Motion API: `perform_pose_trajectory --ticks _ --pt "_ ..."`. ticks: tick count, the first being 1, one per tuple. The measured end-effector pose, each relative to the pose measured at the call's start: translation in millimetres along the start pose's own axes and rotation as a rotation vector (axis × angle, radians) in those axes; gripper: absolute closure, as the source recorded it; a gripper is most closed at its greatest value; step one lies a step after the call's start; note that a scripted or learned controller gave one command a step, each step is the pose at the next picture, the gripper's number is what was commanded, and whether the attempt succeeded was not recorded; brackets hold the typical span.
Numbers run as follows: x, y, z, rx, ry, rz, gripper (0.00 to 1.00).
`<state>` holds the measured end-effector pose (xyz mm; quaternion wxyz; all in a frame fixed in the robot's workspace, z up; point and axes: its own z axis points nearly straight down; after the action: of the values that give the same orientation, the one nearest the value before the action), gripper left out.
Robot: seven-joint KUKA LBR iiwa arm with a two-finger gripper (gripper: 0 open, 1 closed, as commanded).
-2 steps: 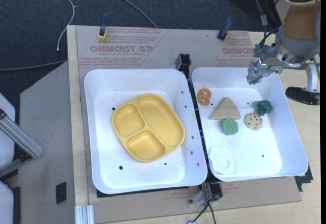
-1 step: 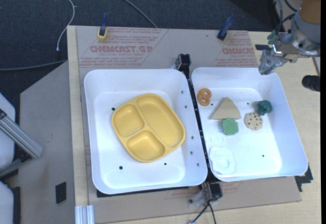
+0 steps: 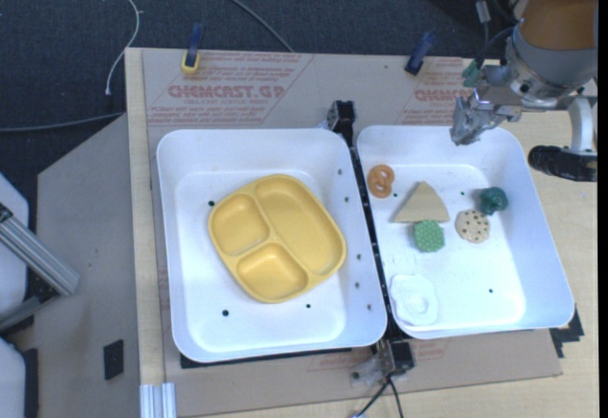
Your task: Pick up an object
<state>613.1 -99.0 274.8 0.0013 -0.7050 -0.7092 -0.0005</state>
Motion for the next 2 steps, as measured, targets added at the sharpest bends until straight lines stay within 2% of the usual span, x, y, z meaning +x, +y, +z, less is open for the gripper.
perform_pose_trajectory --ticks 1,2 --pt "47.2 -16.2 -1.8 0.001 0.0 0.001 1.0" --pt "103.1 -26.0 16.5 0.003 0.0 0.0 1.0"
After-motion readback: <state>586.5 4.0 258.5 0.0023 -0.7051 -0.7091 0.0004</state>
